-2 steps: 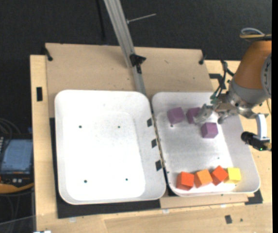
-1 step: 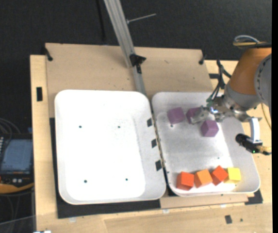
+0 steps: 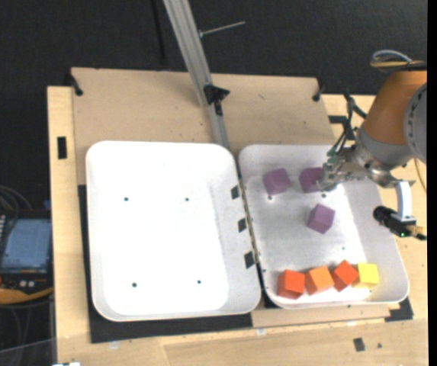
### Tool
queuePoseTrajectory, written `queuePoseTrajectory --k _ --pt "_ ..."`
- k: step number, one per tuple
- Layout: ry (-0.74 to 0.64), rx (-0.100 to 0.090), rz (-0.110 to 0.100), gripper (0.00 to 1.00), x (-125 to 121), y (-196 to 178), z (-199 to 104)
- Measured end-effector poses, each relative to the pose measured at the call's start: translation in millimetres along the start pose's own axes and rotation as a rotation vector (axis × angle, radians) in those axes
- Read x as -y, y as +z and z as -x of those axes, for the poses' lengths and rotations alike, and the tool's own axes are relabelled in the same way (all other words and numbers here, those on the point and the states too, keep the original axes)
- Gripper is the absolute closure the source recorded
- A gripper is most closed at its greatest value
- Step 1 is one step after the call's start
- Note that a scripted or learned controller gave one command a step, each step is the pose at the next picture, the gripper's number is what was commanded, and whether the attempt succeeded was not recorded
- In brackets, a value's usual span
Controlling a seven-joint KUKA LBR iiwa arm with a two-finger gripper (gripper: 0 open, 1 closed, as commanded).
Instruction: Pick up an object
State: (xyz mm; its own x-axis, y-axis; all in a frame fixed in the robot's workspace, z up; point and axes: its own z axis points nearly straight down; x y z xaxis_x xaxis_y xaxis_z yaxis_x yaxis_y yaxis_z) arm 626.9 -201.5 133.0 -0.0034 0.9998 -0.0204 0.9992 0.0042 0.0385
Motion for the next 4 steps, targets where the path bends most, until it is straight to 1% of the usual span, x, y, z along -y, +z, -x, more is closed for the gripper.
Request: queuePoseTrajectory --k 1,2,3,4 --pt "-0.002 -0.018 -0.033 1.00 -1 -44 4" --pt "-0.002 -0.017 -0.031 1.00 -5 -99 7" --pt "-0.006 -0.018 -0.035 1.00 -6 -106 8" --pt "-0.002 -0.020 -0.039 1.00 9 -99 -35"
